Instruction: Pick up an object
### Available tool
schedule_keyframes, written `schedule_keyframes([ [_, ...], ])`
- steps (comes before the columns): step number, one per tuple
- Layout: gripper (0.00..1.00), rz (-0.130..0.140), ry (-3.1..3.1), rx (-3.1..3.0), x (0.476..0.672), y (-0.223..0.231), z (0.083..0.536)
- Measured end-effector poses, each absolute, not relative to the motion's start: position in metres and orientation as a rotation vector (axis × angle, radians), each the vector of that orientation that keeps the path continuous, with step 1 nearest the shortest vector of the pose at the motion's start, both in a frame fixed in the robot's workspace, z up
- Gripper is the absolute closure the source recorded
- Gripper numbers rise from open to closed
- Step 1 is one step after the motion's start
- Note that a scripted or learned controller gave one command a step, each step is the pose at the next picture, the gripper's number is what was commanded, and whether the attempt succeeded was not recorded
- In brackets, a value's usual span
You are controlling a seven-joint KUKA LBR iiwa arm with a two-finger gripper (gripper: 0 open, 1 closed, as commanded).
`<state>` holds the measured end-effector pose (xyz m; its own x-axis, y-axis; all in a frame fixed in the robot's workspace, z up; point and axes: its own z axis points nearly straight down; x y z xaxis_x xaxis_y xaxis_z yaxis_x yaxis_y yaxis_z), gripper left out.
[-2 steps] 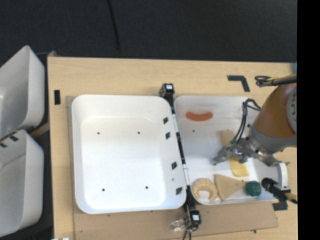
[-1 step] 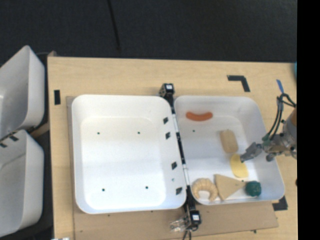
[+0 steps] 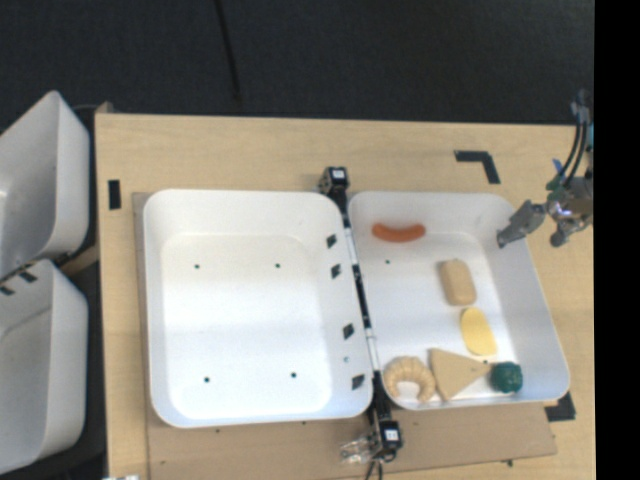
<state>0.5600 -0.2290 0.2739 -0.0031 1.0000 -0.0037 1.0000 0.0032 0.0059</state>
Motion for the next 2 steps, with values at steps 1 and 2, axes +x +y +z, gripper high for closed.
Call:
schedule_keyframes([
  [1, 0.0, -0.003, 2.221, 2.224, 0.512, -0.229, 0.189],
  [2, 0.0, 0.001, 2.219, 2.219, 0.49, -0.229, 0.112],
])
